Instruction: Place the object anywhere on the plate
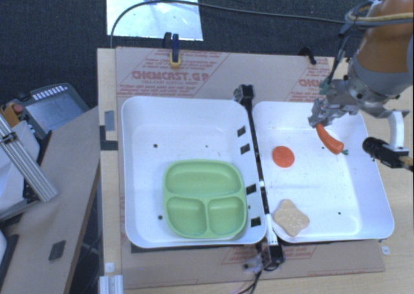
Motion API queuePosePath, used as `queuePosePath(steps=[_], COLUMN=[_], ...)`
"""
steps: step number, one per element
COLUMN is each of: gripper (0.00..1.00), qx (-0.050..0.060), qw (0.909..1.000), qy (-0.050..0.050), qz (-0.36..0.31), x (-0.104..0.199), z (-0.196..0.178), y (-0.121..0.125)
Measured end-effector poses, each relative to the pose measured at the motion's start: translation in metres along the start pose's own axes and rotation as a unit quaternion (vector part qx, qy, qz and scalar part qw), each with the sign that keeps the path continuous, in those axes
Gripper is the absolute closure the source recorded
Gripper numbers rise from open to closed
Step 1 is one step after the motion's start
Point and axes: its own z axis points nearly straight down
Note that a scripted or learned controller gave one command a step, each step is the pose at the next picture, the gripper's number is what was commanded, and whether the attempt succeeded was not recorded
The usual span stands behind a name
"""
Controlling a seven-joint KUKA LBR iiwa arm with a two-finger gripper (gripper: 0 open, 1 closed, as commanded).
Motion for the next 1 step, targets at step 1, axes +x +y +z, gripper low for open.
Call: queuePosePath(steps=[1], gripper=[1.0], qx=[0.0], qw=[1.0], qy=[0.0], qz=[0.0], x=[0.0534], z=[0.0011], y=[0.0146])
